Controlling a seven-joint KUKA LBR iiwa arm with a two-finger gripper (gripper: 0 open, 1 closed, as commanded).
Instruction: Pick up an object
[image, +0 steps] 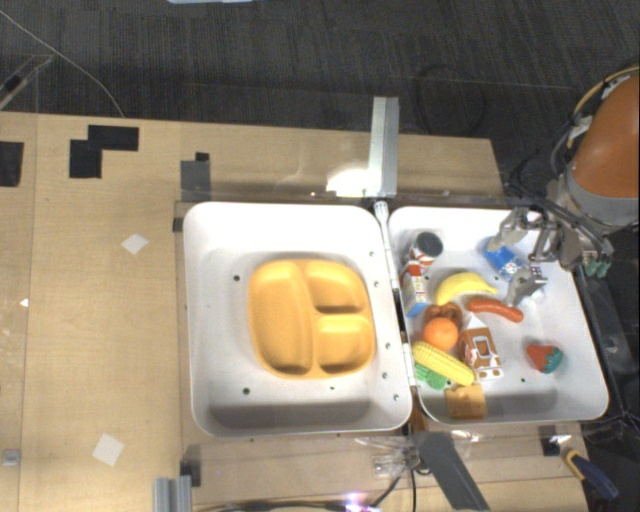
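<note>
Left bin (205, 330): smooth white plastic, lying with a glossy yellow divided tray (308, 315) sitting in its middle.
Right bin (590, 385): holding a corn cob (442, 362), orange ball (440, 332), banana (465, 287), red sausage (495, 311), a small can and a strawberry-like piece (545, 357).
Gripper (530, 268): metal fingers hanging slightly parted, gripping nothing.
Blue object (500, 255): lying just left of the fingers, near the bin's back edge.
</note>
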